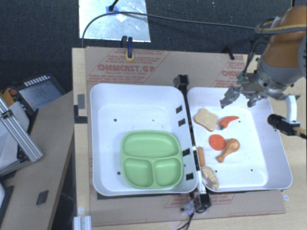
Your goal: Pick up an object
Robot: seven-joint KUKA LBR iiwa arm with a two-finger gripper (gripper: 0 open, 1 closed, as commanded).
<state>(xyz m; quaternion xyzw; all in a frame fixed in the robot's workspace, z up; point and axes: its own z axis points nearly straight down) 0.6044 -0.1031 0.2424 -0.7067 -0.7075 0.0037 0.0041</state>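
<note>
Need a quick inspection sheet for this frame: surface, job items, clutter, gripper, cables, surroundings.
Surface: two white bins side by side, left bin, right bin, on a board.
Job's things: in the right bin, bread slice, red pepper, tomato slice, drumstick; a shrimp-like piece at its near left edge.
Clutter: green divided plate in the left bin.
Gripper: gripper above the right bin's far edge, holding nothing visible.
Cables: black cable across the back.
Surroundings: foil sheet behind; device at left.
</note>
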